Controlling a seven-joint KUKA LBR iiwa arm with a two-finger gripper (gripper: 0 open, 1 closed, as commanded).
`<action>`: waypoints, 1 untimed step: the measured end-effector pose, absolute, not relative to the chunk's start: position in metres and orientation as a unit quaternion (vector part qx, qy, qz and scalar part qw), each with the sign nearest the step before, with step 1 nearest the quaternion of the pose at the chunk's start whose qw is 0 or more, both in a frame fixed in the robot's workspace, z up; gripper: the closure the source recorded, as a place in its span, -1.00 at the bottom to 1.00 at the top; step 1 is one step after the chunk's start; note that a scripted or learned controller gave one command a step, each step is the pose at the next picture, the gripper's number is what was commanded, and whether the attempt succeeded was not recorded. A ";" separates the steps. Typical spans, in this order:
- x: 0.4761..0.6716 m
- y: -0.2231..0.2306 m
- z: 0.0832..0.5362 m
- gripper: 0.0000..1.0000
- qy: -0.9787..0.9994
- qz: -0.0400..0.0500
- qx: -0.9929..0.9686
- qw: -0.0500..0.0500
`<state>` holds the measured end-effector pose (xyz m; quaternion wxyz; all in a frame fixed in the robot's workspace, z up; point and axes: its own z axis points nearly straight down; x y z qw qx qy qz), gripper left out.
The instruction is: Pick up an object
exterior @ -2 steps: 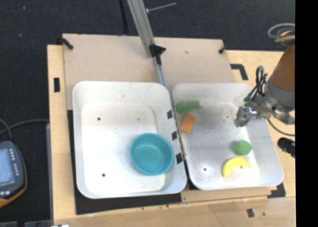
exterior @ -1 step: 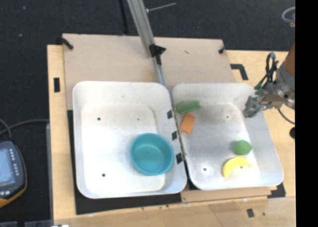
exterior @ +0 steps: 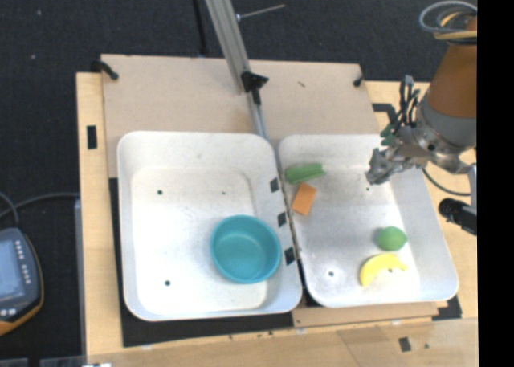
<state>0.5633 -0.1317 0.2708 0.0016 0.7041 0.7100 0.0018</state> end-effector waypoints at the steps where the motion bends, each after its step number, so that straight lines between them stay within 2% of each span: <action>1: 0.569 -0.070 0.269 1.00 0.710 0.001 0.704 0.000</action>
